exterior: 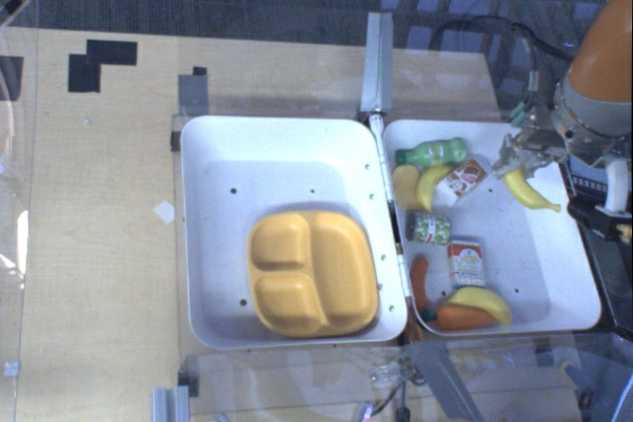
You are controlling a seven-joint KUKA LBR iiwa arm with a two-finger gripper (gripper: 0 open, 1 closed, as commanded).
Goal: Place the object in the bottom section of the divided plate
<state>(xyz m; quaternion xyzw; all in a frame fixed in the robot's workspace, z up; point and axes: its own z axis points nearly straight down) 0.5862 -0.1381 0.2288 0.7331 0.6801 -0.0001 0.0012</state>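
Observation:
A yellow divided plate [314,270] lies in the left bin [218,212], toward its front. It has two small sections on its left and one large section on its right, all bare. My gripper [526,153] hangs over the back right of the right bin [554,252], under the orange-banded wrist. A yellow banana [532,192] lies just below and in front of it, close to its tip. Whether the two touch is unclear from this angle.
The right bin also holds a green bottle [432,153], a second banana [431,185], a red-and-white packet [463,180], a green can [428,228], a small carton [465,263], a red sausage [419,280], a third banana [482,299] and a carrot [465,317].

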